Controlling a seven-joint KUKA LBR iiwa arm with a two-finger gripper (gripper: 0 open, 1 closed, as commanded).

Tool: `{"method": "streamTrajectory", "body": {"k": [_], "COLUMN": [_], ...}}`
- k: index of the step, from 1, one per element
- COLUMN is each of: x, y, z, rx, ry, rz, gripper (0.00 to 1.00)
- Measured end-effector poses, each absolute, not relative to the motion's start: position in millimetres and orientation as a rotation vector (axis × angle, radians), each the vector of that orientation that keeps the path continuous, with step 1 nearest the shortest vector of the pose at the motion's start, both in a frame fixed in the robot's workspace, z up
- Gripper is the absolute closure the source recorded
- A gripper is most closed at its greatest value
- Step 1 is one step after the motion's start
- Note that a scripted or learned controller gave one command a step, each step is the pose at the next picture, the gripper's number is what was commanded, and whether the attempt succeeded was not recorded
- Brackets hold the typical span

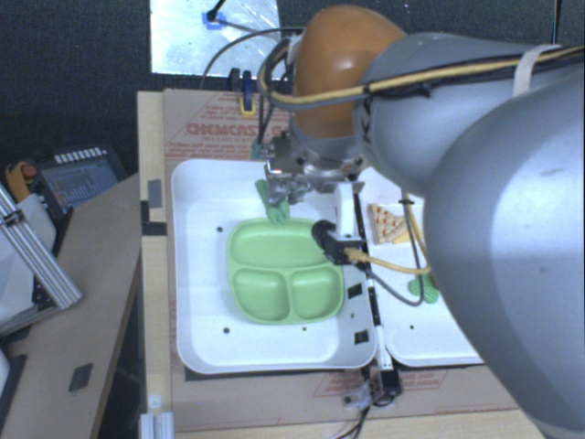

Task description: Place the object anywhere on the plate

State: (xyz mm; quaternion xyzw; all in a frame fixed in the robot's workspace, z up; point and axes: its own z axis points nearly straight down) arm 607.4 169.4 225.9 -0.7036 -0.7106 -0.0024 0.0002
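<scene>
A light green divided plate lies in the left white bin; it has one long compartment at the back and two smaller ones in front. My gripper hangs under the orange wrist, just over the plate's far rim. A small dark green piece shows directly beneath it, at the rim. Whether that piece is held I cannot tell. The big grey arm hides most of the right bin.
In the right bin lie a tan waffle-patterned wedge and a small green object. A black fitting with a yellow cable hangs over the divider between the bins. Cardboard and a dark mat surround the bins.
</scene>
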Motion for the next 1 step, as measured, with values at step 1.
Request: {"method": "streamTrajectory", "body": {"k": [1], "x": [607.4], "y": [165.4], "z": [224.9], "rx": [-2.216], "ry": [-2.227], "rz": [-0.002], "gripper": [0.0]}}
